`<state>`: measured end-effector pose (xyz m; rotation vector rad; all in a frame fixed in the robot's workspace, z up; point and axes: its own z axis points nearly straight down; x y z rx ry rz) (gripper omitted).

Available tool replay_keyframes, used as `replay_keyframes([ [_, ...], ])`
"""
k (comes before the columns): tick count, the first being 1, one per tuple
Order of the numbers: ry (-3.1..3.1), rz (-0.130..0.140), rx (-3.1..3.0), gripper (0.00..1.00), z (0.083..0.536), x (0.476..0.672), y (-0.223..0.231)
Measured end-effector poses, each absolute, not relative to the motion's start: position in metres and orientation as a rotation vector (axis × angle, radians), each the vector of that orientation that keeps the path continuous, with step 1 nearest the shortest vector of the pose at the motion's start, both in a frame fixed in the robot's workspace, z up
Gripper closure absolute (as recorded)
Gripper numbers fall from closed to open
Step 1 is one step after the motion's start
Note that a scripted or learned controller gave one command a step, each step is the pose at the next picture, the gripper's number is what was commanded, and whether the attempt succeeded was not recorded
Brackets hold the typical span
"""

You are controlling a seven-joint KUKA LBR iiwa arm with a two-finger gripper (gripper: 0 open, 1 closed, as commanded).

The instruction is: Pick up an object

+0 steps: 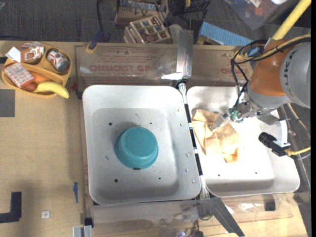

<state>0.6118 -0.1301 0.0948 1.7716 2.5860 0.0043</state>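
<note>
A teal bowl [138, 147] lies upside down in the middle of the left bin [98, 102]. A crumpled tan cloth [217, 136] sprawls across the left half of the right bin [256, 179]. My gripper [234, 115] reaches down at the cloth's upper right edge, under the orange-banded wrist [269, 78]. Its fingertips are at the cloth, and I cannot make out whether any fabric sits between them.
A yellow tray [29, 75] with a banana and snack packs sits at the far left of the bench. A cardboard strip [128, 65] runs behind the bins. A black cable fitting [270, 142] hangs over the right bin's right side.
</note>
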Motion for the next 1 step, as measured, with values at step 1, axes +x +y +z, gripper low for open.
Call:
replay_keyframes([
  [1,2.584,0.008,1.766,1.00,0.1063,0.6134,-0.1296],
])
